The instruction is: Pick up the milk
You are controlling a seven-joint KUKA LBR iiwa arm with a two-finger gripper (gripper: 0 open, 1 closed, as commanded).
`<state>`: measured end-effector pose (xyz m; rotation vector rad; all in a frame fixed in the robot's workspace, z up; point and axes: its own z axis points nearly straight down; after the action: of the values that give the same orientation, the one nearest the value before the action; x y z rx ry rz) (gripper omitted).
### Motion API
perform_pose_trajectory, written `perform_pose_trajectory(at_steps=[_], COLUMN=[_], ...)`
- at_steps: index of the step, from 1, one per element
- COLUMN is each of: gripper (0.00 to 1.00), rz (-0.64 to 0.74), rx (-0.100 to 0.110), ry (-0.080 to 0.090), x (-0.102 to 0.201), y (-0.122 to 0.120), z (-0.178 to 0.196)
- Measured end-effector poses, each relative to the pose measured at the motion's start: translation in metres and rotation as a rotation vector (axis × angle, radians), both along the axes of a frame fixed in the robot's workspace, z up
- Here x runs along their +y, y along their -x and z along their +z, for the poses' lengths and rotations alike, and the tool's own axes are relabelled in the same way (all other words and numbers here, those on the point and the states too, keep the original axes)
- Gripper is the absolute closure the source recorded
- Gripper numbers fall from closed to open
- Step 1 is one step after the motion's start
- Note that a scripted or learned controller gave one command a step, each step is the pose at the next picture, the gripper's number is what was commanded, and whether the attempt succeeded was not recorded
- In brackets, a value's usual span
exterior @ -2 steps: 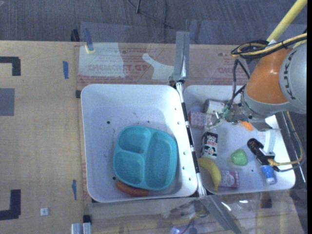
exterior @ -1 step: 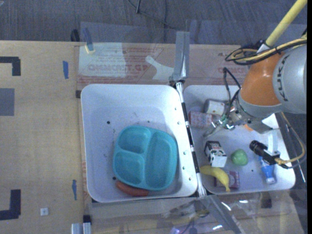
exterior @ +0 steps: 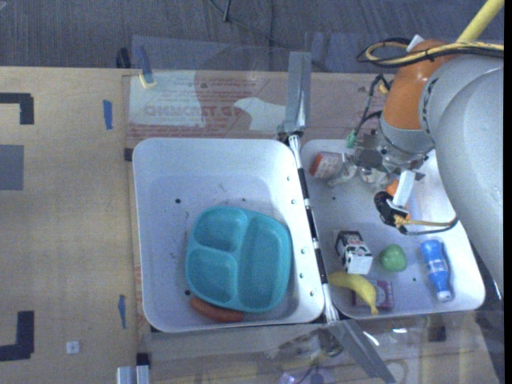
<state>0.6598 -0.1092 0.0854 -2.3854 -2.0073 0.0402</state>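
White-topped milk carton [exterior: 353, 251] stands upright, slightly tilted.

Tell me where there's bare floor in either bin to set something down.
Left bin: its far half, beyond the teal tray, is bare. Right bin: crowded along the near side with milk carton, banana, green ball and blue bottle.

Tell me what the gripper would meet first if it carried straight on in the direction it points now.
The gripper points toward the view's left, at the small orange-and-white carton lying at the right bin's upper-left corner. It would likely meet that first, though depth is unclear from above.
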Motion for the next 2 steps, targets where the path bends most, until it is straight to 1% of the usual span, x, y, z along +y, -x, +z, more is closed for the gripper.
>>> perform_pose_trajectory(at_steps=[1,2], gripper=[0.0,0.0], rz=[0.302,0.332], rx=[-0.041,-0.043], ry=[-0.002,-0.001], x=[0.008,-0.053], y=[0.057,-0.01], z=[0.003,0.004])
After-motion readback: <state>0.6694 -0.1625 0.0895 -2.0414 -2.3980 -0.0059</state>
